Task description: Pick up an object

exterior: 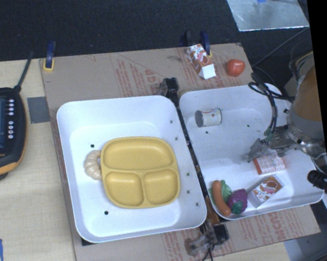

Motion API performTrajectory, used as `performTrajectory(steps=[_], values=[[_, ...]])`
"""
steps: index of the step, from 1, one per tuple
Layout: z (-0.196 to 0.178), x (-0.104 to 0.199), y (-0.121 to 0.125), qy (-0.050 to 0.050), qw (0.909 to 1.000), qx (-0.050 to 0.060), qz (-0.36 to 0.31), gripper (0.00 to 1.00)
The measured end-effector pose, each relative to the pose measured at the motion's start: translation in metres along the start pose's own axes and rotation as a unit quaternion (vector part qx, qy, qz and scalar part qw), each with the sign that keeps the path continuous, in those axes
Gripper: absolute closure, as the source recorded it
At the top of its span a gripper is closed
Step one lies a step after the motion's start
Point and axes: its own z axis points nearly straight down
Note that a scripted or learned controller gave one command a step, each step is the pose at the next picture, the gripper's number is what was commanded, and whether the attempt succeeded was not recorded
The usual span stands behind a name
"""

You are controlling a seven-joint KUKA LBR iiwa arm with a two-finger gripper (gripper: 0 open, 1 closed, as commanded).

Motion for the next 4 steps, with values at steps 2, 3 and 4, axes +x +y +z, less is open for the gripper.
performTrajectory(steps=[2,3,4], values=[[-0.01,-0.001,0.0,-0.001,1.0,0.0,-0.001,0.0],[0.031,0.018,0.002,0.003,1.0,-0.001,0.005,0.0],[0.019,0.015,0.002,0.0,1.0,-0.002,0.005,1.0]])
